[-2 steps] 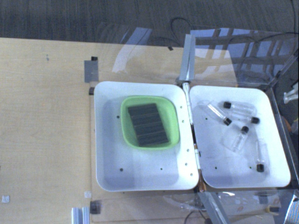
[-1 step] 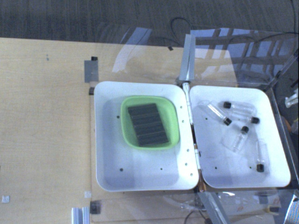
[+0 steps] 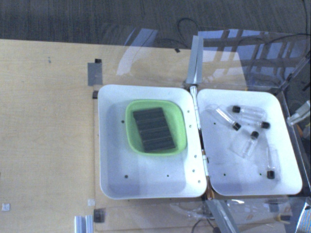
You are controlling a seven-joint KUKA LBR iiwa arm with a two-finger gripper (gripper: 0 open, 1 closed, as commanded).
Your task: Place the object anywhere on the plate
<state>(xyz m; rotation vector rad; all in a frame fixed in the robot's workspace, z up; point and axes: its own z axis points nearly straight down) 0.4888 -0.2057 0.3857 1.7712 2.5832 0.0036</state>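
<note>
On the green plate (image 3: pixel 156 126) lies a dark ridged block (image 3: pixel 154 129).

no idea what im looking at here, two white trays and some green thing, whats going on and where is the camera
The camera is fixed above a wooden bench and looks down on it at a slant. Two shallow white bins sit side by side on the bench. The left bin holds a square green plate, and a dark ribbed rectangular block already lies on that plate. The right bin holds several clear plastic vials with black caps, lying scattered on their sides. A robot arm works this bench and reaches in from the right side of the picture; its job is to place an object on the plate. At the right edge, a small pale part may belong to it, but it is too cut off to tell. Nothing is seen being held.
</note>
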